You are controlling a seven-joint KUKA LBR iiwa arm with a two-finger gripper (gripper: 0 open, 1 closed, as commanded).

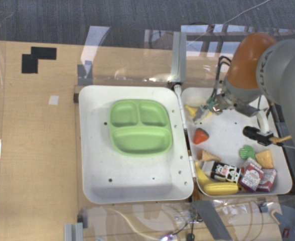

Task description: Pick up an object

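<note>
The gripper [203, 112] hangs low at the right bin's [286, 181] far-left corner, just beside a small yellow piece [190, 110], perhaps touching it; whether it grips cannot be told. The piece's long axis is unclear.

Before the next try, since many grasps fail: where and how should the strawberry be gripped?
Grip the strawberry across its red body, coming straight down from above. It lies apart from its neighbours on bare floor of the right bin, so fingers probably fit on either side.
</note>
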